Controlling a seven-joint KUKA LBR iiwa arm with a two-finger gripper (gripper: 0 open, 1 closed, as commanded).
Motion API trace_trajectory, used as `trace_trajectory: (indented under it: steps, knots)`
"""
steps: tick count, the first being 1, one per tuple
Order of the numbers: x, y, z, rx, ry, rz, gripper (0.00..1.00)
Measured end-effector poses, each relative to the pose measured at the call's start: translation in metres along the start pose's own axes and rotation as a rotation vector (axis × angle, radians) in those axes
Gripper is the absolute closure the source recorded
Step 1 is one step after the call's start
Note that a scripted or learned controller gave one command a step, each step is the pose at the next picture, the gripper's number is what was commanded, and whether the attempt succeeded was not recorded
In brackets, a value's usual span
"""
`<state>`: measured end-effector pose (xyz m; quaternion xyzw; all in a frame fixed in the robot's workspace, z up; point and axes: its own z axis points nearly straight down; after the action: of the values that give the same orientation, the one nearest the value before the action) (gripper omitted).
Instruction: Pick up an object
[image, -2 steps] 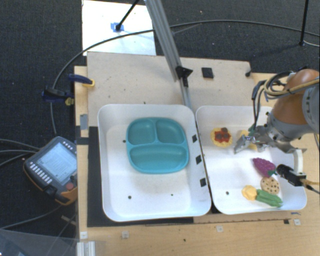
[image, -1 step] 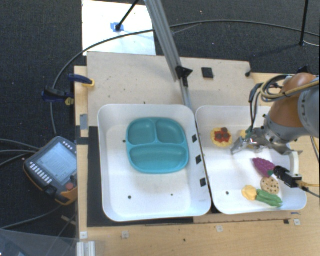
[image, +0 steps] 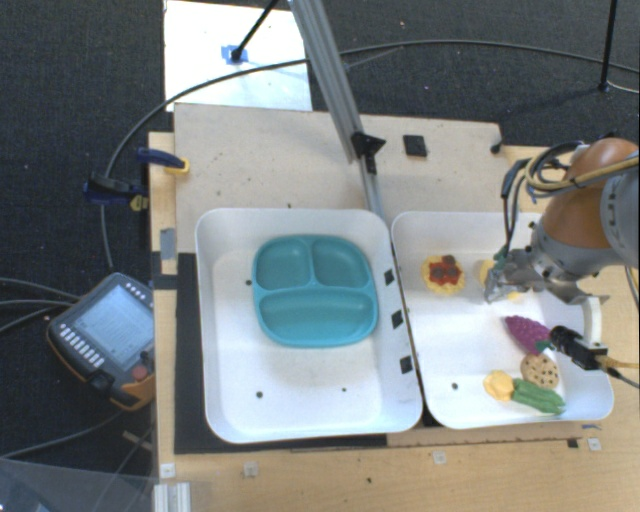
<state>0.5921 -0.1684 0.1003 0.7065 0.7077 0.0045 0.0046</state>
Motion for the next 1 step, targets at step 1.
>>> trace_trajectory:
  steps: [1]
  knots:
    - [-0.0088,0.0010,-0.0609,0.006,-0.002,0.001,1.00]
